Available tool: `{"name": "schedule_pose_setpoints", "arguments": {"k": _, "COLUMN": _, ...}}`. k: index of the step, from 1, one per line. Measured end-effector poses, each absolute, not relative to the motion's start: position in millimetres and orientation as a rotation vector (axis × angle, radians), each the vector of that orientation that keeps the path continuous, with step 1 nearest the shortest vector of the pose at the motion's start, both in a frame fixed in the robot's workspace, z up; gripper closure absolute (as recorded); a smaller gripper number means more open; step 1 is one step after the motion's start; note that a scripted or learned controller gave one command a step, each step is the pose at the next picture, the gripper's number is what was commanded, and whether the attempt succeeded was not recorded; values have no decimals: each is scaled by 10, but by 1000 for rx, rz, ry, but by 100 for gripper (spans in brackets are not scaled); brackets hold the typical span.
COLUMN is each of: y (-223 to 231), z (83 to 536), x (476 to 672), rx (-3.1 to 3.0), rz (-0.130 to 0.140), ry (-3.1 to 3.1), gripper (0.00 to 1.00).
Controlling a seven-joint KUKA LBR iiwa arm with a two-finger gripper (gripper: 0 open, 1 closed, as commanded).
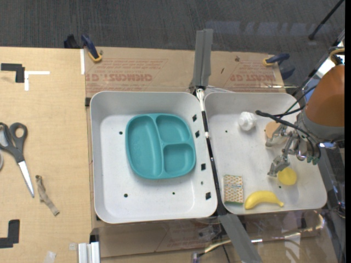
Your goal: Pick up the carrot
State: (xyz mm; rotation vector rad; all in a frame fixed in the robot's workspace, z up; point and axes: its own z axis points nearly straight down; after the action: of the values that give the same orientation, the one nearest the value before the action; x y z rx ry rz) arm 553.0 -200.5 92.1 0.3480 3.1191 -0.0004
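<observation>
two yellow fruits, lemon (pixel 287 176) and banana (pixel 262 200), beside gripper (pixel 278 166); its grip unclear.

Smooth, glossy white plastic bins (pixel 104 201) sit on matt brown cardboard (pixel 142 73). The teal divided plate (pixel 160 146) looks matt plastic. Scissors (pixel 19 152) have shiny metal blades.

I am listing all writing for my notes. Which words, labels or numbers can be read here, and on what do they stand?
Red print on the brown cardboard sheet behind the two white bins: upside down, too blurred to read surely.
Small patterned card packet in the right bin: print too small to read.
</observation>
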Motion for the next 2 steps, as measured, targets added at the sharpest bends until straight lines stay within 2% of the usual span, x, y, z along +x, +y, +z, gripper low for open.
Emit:
{"name": "schedule_pose_setpoints", "arguments": {"k": 1, "y": -1777, "z": 933, "x": 6416, "rx": 577, "rz": -1, "ry": 3082, "gripper": 0}}
{"name": "schedule_pose_setpoints", "arguments": {"k": 2, "y": -2224, "z": 928, "x": 5448, "rx": 830, "rz": 0, "ry": 3027, "gripper": 0}}
